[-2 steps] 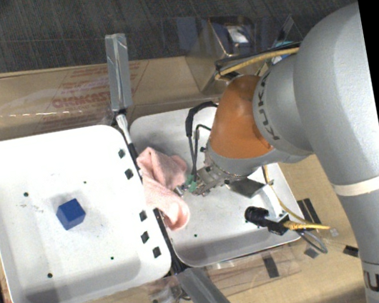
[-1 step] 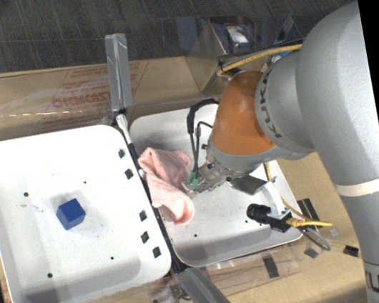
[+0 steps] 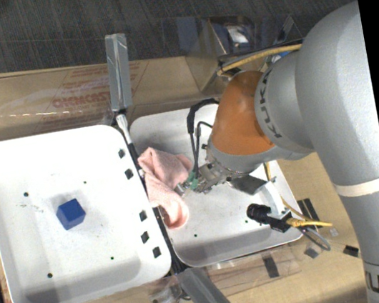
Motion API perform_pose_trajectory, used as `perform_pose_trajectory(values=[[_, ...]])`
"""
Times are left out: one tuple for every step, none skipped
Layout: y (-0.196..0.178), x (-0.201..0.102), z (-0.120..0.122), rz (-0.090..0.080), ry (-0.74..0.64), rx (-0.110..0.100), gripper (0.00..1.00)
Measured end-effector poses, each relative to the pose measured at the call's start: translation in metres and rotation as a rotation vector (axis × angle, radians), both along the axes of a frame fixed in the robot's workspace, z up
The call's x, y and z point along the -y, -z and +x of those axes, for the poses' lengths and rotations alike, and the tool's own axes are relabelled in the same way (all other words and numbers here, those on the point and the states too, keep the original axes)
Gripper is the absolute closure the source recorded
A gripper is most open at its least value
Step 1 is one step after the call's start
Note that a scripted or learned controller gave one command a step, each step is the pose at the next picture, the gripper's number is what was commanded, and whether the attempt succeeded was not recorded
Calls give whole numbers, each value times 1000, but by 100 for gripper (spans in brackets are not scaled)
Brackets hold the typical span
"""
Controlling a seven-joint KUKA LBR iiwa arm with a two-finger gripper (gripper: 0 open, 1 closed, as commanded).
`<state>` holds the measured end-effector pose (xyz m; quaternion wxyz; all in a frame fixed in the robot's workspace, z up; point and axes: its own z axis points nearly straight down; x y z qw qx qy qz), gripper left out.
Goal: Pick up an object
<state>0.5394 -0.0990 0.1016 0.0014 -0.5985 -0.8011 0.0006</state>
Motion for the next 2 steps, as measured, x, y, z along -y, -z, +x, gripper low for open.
perform_pose_trajectory(values=[[9,0,46,0,-99,2,0],[9,1,93,0,-117,2,0]])
